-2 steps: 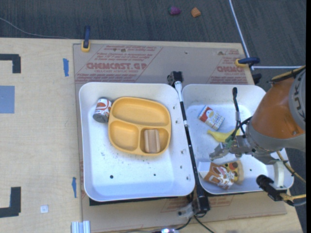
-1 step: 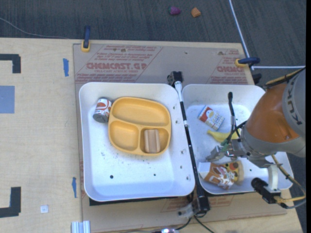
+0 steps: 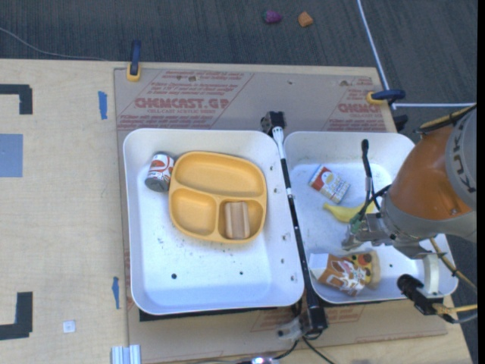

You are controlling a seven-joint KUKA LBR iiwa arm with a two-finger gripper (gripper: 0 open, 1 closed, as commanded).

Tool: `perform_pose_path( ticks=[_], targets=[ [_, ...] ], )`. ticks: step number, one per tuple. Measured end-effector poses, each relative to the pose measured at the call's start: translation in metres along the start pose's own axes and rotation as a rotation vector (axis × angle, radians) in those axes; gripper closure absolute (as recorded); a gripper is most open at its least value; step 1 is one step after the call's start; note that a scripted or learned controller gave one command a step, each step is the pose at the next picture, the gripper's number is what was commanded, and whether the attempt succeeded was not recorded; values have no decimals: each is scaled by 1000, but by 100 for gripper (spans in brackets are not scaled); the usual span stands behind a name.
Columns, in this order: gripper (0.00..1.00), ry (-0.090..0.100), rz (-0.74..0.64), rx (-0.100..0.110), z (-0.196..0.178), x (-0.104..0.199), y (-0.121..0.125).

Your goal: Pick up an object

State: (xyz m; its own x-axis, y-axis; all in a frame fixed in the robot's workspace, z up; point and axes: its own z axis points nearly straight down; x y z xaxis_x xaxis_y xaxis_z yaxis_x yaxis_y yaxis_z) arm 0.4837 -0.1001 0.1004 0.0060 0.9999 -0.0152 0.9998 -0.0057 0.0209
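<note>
In the right bin point(image 3: 402, 146) a small red-and-white carton point(image 3: 329, 184) lay flat near the far left corner. A yellow banana point(image 3: 341, 212) lay just beside it toward the bin's middle. A crumpled orange-and-white snack bag point(image 3: 346, 271) rested against the near edge. In the left bin point(image 3: 144, 279) a yellow divided tray point(image 3: 216, 174) sat toward the far side with a tan block point(image 3: 236, 220) in its near right compartment. A dented can point(image 3: 158, 172) lay touching the tray's left rim.

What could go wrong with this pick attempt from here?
The gripper hangs in the right bin between the banana and the snack packet, so it may close on neither, or nudge one aside. The packet lies against the bin's near wall, leaving little room. A black cable near the wrist could snag.
</note>
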Motion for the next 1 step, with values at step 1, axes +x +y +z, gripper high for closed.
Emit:
perform_pose_path(
  ticks=[1],
  targets=[
    [0, 0, 0, 1, 0, 0, 0]
  ],
)
